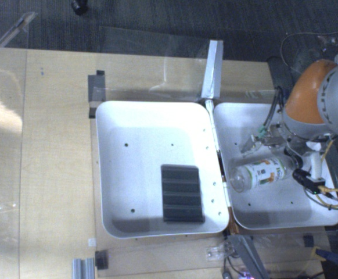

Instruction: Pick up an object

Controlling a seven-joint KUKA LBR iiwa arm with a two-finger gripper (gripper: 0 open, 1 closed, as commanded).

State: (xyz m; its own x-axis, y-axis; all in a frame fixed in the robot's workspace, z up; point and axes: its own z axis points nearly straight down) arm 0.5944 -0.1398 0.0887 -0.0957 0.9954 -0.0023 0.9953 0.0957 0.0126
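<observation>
A clear plastic bottle (262,174) with a white, green and orange label lies on its side in the right bin (273,217), its neck pointing left. My gripper (251,145) hangs just above and behind the bottle, its silvery fingers pointing left and slightly spread. It is open, and nothing shows between the fingers. The grey arm with its orange band (307,100) comes in from the right. A black ribbed rectangular block (182,193) lies flat in the left bin (117,156), near its front wall.
A metal divider post (212,68) stands behind the seam between the two bins. Loose cables (317,188) trail along the right bin's right edge. A wooden bench top (41,156) stretches to the left of the bins.
</observation>
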